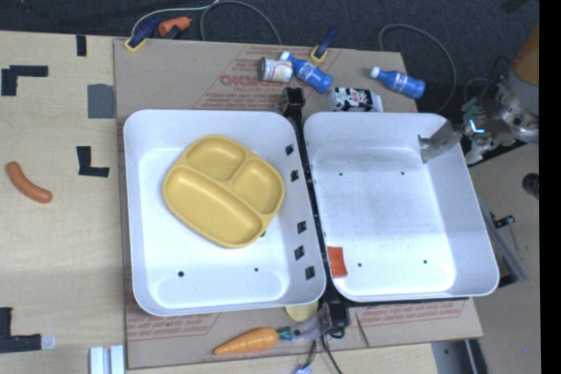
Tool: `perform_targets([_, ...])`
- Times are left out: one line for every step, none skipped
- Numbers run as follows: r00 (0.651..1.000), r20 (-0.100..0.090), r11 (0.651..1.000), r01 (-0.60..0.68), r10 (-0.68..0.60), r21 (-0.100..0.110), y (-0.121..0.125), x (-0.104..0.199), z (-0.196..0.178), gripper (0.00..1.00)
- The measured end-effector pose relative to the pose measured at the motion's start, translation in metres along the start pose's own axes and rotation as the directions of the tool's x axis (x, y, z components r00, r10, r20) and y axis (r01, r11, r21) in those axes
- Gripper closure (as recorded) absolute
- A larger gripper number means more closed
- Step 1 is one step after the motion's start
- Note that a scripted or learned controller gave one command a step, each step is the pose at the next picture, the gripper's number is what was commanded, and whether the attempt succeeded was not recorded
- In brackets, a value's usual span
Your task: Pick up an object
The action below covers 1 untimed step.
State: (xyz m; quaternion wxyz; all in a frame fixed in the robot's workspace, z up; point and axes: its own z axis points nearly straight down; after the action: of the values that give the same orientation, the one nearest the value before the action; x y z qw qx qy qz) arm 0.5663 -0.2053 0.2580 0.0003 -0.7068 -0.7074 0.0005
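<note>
Camera view: the pincer [436, 144] sits at the right bin's [456, 280] far right corner, over its rim, touching nothing we can make out. How far it is open we cannot tell.

Candidate objects: a yellow plate [224, 190] in the left bin [145, 276], and a small orange tag [336, 260] at the right bin's near left wall.

Risks, as we judge them: the plate is broad and shallow, so the pincer may slip off its rim; the tag lies flat against the wall, leaving little room.

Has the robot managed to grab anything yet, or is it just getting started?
Nothing looks picked up so far. The yellow divided plate lies in the left bin, and a small orange piece sits in the right bin. The robot's hand is at the right bin's upper right edge, with no object seen in it. Reaching, gripping and lifting remain.
</note>
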Motion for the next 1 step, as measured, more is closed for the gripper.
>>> perform_targets([1.000,-0.003,1.000,-0.001,0.001,0.006,-0.0435,0.0269,0.0884,0.00])
